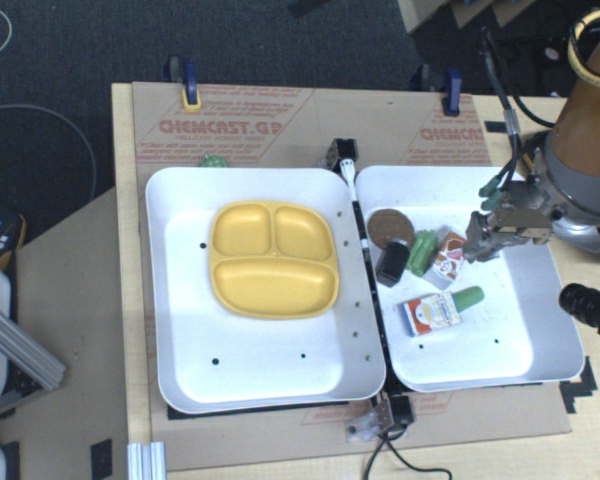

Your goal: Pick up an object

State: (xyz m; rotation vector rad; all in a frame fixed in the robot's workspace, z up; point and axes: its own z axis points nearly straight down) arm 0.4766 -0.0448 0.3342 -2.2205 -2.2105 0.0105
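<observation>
1. I'm reaching in from the right of the frame, and my claw (477, 245) hangs over the right bin (510, 363), toward its upper middle.
2. Whether my claw is apart or together, I cannot tell from this angle; nothing shows between its tips.
3. The pickings are bunched at the left-centre of that bin: a brown disc (389, 227), a black piece (392, 263) just below it, a green piece (422, 252) beside that, and a small red-and-white carton (447, 263) just beside my claw.
4. Lower down lie a second carton (431, 314) and a green cylinder (467, 297), close together.
5. The left bin (180, 348) holds a yellow divided plate (274, 259), well apart from me.
6. My read: this is the approach step, nothing lifted yet.
7. Next I'd need to settle straight down on the nearest carton and close cleanly; the green piece crowding it could get nudged or caught.
</observation>
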